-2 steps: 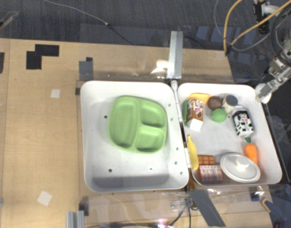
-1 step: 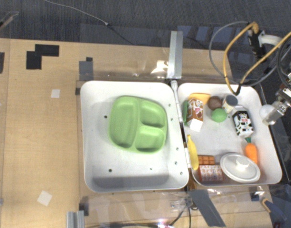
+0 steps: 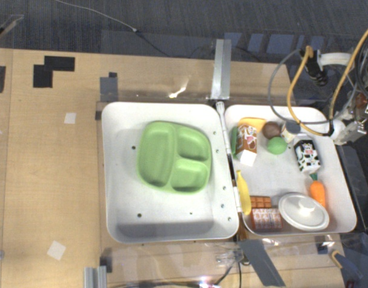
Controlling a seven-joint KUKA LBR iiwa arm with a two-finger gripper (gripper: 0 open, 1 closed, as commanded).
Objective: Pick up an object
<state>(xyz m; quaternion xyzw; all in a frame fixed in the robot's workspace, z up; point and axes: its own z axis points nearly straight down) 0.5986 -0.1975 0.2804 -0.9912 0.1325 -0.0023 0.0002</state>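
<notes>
Two bins (image 3: 111, 221) share the counter (image 3: 45, 179); toys crowd the right one for picking. End effector (image 3: 346, 131) state: cannot tell.

A light wooden tabletop (image 3: 45, 179) is seen, marked with black squares (image 3: 51, 69) and pale tape patches (image 3: 56, 249). Beyond its far edge, dark grey carpet (image 3: 171, 8) is crossed by a thin cable (image 3: 81, 6).

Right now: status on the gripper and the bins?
Gripper at right bin's far right rim, nothing visibly held. Toys crowded in right bin, untouched. Green tray alone in left bin.
</notes>
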